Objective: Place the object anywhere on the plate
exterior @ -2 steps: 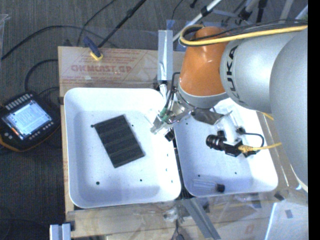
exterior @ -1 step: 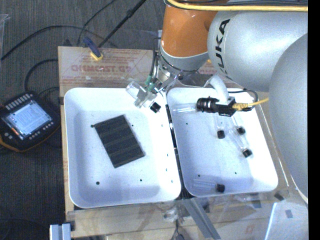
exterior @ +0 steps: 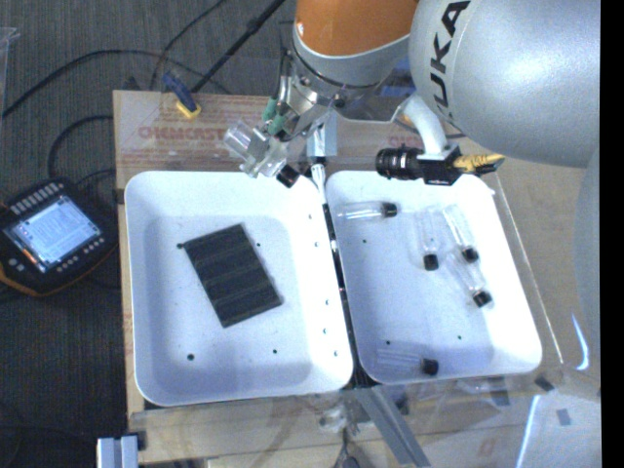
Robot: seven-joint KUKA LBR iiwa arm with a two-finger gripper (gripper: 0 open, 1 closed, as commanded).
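Two white bins side by side on the surface, tool raised over the rear rim of the left bin.

Camera view: the left bin (exterior: pixel 156 359) contains a dark ribbed rectangular plate (exterior: pixel 232 274), lying flat and turned at a slant near the bin's middle. The right bin (exterior: pixel 507 344) contains several clear vials with black caps: one vial (exterior: pixel 368 211) lies near the rear wall, a cluster of three (exterior: pixel 450 252) lies right of centre, and one more (exterior: pixel 405 363) lies near the front wall. None of the vials touches the plate. The tool (exterior: pixel 271 149) hangs below the orange band (exterior: pixel 351 13) at the rear edge of the left bin; whether its fingers are wide or narrow cannot be told, and nothing is visibly between them. A handheld pendant (exterior: pixel 49 234) lies left of the surface.
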